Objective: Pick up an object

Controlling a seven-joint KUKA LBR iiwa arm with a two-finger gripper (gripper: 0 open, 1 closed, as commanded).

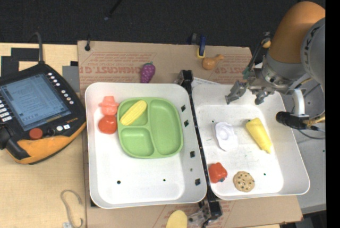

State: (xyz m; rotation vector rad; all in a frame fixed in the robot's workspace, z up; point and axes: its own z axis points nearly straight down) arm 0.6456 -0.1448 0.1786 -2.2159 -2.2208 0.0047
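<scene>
A teach pendant [37, 110] lies left of the bins.

I am seeing open floor across the middle of the right bin [297, 179], between the white piece [226, 135] and the yellow squash [259, 134]. The red pepper [217, 172] and cookie [244, 181] are crowding its 6 o'clock edge. In the left bin [101, 184], the green tray [151, 128] is taking the centre, leaving bare floor toward 6 o'clock.

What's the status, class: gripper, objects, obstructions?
Gripper open, over right bin's back edge, holding nothing. Yellow squeeze bottle nearest, untouched. Nothing in the way.
</scene>
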